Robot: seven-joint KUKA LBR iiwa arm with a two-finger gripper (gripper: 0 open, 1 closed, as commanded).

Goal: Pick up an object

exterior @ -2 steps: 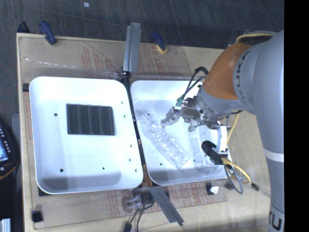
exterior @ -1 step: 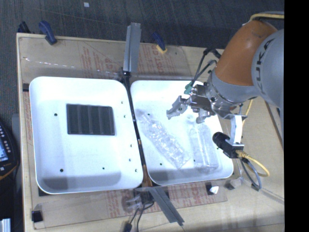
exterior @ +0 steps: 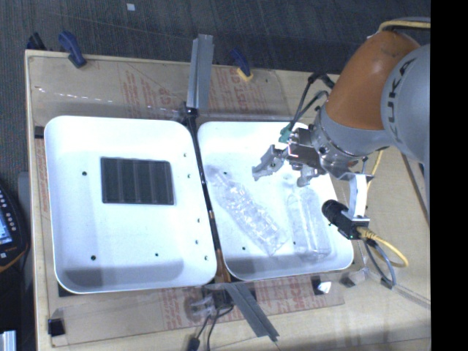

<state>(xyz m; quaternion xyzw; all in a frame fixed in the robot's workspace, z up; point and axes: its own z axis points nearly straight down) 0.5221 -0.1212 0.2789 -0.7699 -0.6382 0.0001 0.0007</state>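
Note:
Two clear plastic bottles lie in the right bin point(exterior: 241, 269). One bottle point(exterior: 245, 209) lies slantwise across the bin's middle. The other bottle point(exterior: 306, 225) lies along the bin's right side. My gripper point(exterior: 285, 170) hangs above the upper part of the right bin, above and between the tops of the two bottles. Its fingers point(exterior: 265, 165) are spread apart with nothing between them.
The left bin point(exterior: 66, 145) holds a dark ribbed rectangular block point(exterior: 137, 180). A metal divider bar point(exterior: 199, 72) stands between the bins at the back. Blue clamps point(exterior: 72, 48) sit on the bench's far edge. A black and yellow cable point(exterior: 365, 232) hangs right of the right bin.

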